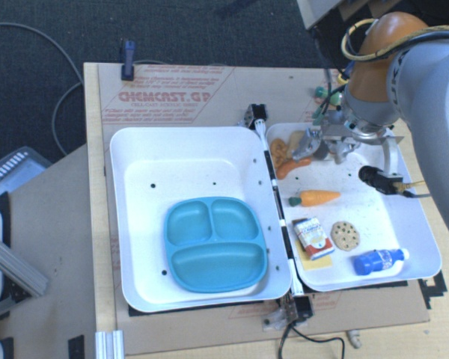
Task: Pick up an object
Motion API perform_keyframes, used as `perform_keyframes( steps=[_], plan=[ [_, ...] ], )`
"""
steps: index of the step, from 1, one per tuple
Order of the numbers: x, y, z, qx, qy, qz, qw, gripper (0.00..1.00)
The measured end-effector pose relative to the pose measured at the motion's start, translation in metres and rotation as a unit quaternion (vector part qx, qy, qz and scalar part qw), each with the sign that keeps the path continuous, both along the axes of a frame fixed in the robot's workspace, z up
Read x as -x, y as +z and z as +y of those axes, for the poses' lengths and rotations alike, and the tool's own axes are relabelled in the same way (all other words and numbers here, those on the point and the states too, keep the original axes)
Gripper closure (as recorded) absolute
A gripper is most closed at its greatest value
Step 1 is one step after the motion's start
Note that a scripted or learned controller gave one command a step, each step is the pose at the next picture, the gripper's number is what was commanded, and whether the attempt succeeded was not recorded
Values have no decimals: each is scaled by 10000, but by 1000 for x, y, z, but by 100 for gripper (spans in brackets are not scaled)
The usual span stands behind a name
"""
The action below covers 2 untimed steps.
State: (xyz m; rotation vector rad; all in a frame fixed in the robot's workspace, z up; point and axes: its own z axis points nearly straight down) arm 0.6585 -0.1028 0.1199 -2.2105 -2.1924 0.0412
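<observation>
The grey arm (pixel 404 66) reaches in from the right and hangs its gripper (pixel 314 146) low over the far left corner of the right bin (pixel 423 234), seemingly to get at the orange-brown food piece (pixel 284 159) against the wall there; whether its fingers are spread or closed, I cannot tell. The left bin (pixel 135 200) bears a blue divided plate (pixel 213 244). Nearer in the right bin lie, apart from one another, a carrot (pixel 318 197), a small carton (pixel 312 236), a blue bottle (pixel 378 260) and a cookie (pixel 346 235), all loose and likely candidates for picking.
</observation>
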Motion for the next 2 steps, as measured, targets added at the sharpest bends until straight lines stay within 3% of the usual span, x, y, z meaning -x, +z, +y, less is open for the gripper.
perform_keyframes(
  steps=[1, 2],
  plan=[
    [-1, 51, -33, 14, 40, -204, 9998, 0],
    [47, -36, -19, 2, 40, -186, 9998, 0]
  ],
)
